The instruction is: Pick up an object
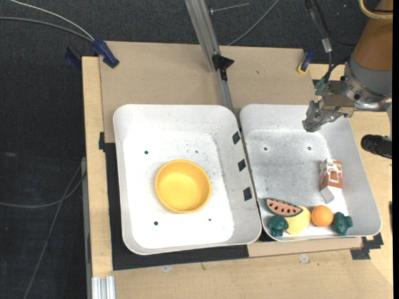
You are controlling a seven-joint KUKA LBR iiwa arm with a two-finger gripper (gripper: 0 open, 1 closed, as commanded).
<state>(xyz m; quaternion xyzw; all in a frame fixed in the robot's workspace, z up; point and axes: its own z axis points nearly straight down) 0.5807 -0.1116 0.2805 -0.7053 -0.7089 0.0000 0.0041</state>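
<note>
My gripper (pixel 313 121) hangs over the far right part of the right bin (pixel 283 161), above its bare floor, with nothing seen between its fingers. Along that bin's near edge lie a watermelon slice (pixel 285 207), a yellow piece (pixel 300 220), a green broccoli-like piece (pixel 278 225), an orange (pixel 322 216) and another green piece (pixel 341 222). A brown and white carton (pixel 330 175) lies by the right wall, well below the gripper.
A yellow bowl (pixel 182 185) sits in the middle of the left bin (pixel 137 136). A metal pole (pixel 206 30) slants down to the gap between the bins. Blue clamps (pixel 106 53) hold the board at the back left.
</note>
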